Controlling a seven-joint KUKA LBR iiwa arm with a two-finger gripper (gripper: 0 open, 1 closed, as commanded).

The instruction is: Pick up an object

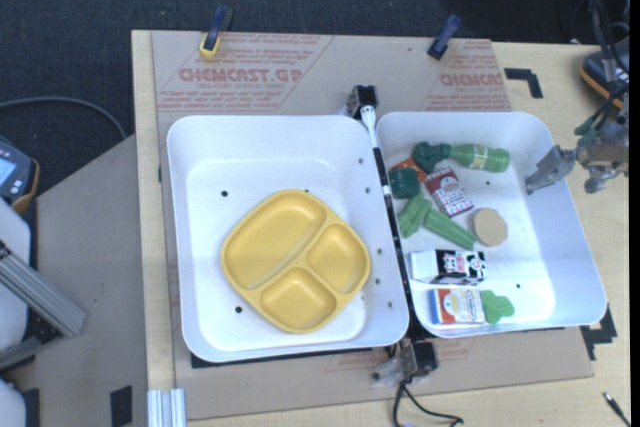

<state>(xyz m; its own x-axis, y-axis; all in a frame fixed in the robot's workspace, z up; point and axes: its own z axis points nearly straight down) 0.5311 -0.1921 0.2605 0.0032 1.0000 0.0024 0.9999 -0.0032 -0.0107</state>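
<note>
Gripper (562, 167) sits at the right edge of the right bin (560, 260), above its rim, only partly in frame. Can't tell from this angle how the claw stands; nothing visible between it, and it's well apart from every object. All pickable items are in the right bin, clustered toward its left half. At the top: a green bottle with a pale label (470, 156) lying on its side, neck toward the divider. Just below it, a small red-and-white packet (446, 192), tilted, with a dark green blob (405, 182) beside it to the left. A light green angular piece (432, 221) lies diagonally under the packet, touching or nearly touching it. A tan round disc (490, 227) sits just right of that piece. Lower down, a black-and-white carton (449, 265) lies flat, and below it a red-and-white box (456, 306) with a small green object (498, 307) touching its right end. Left bin (195, 155) holds a yellow three-compartment tray (295, 260), rotated at a slant. Both bins rest on a wooden board (160, 95) held by clamps (214, 32) at the top edge.
</note>
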